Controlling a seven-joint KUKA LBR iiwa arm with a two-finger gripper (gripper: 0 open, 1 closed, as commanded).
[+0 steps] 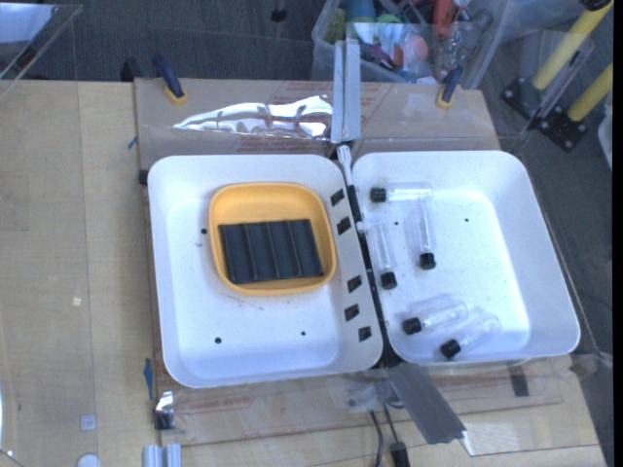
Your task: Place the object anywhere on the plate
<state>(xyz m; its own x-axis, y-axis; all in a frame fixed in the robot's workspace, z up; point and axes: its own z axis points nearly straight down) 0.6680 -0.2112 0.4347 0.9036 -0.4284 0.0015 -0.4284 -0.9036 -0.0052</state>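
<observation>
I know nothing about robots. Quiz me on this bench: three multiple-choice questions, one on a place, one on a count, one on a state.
1. Where does the yellow square plate sit?
A. left white bin
B. right white bin
C. bare bench

2. How many clear black-capped tubes lie in the right bin?
A. two
B. five
C. nine

3. The dark ribbed block is:
A. hanging midair
B. lying flat on the plate
C. standing among the tubes

Answers: 1 A, the plate lies inside the left bin. 2 B, five caps show. 3 B, it lies flat on the plate.

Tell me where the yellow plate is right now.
The yellow plate sits in the left white bin, toward its upper middle, with a dark ribbed block lying on it; the capped clear tubes lie in the right bin.
</observation>
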